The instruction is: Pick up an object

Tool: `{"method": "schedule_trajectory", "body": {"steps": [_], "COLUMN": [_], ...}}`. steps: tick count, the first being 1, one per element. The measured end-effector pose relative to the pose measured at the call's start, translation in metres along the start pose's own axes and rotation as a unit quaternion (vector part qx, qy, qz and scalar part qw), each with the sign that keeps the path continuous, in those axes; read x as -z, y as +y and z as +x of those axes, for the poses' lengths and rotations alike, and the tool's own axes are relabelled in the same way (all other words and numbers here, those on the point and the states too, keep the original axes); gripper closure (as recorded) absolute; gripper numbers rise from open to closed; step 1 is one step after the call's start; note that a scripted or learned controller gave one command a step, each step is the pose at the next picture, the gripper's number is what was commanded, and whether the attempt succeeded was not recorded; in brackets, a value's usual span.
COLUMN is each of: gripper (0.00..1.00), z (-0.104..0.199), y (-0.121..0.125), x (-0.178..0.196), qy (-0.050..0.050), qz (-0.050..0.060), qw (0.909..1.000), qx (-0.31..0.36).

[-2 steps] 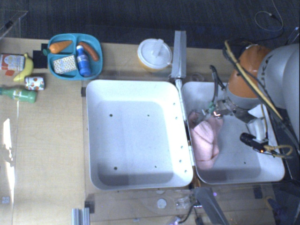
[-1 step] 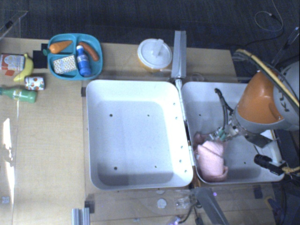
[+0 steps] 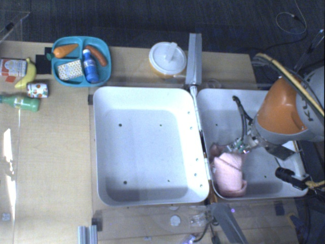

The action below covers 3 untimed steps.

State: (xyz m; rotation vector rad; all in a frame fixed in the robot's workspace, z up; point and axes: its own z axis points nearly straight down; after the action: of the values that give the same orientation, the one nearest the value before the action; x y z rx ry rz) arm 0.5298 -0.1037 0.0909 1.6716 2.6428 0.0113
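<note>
Far left on the desk (image 3: 51, 151), well clear of the work area, lie a banana (image 3: 26, 74), a small can (image 3: 37, 90) and a green bottle (image 3: 20, 102); beside them a blue divided tray (image 3: 104, 65) keeps toy food sorted in its compartments. A lidded white cup (image 3: 168, 59) stands behind the bins, near the metal divider post (image 3: 193, 60). The left bin (image 3: 147, 144) holds nothing to grasp. In the right bin (image 3: 254, 98), a pink soft object (image 3: 228, 173) rests against the left wall toward the near corner, the likely target. The gripper (image 3: 242, 145) hangs just above its upper edge, the arm's orange band (image 3: 282, 108) above; whether the fingers are spread or closed cannot be told, and no object is seen between them. The bin wall beside the object may crowd a grasp.
</note>
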Motion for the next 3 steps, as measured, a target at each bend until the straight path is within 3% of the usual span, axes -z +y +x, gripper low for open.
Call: {"method": "schedule_trajectory", "body": {"steps": [1, 2, 3], "gripper": [0.0, 0.0, 0.0], "z": [-0.001, 0.022, 0.022], "y": [-0.017, -0.018, -0.034], "x": [0.001, 0.001, 0.012], "qy": [0.001, -0.003, 0.001], "qz": [0.0, -0.003, 0.004], "qw": [0.994, 0.9965, 0.9869], "qx": [-0.11, -0.083, -0.161]}}
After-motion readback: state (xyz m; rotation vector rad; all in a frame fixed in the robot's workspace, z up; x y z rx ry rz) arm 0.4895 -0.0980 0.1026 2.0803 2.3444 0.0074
